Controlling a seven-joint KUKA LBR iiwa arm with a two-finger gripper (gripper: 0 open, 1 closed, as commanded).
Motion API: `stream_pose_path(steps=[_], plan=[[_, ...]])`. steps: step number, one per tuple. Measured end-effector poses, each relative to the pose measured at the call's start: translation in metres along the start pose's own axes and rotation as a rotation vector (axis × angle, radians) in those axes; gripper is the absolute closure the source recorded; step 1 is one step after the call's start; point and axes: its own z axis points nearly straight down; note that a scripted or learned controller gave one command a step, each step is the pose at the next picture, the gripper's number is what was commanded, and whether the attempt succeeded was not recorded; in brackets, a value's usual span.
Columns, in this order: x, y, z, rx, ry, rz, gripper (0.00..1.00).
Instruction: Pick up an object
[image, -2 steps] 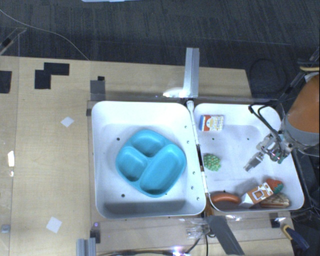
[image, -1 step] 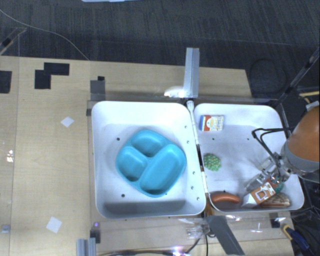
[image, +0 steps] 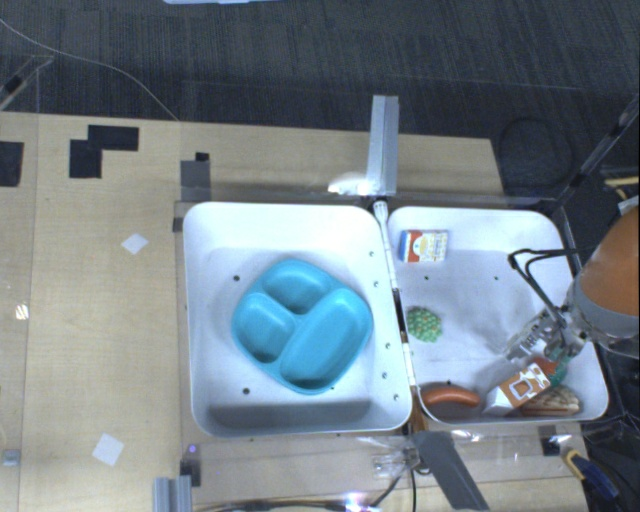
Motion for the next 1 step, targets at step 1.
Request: stream_pose_path(steps=[1], plan=[[-0.0034,-0.0097,0.0126,0.007,0.011,0.289,1.0]])
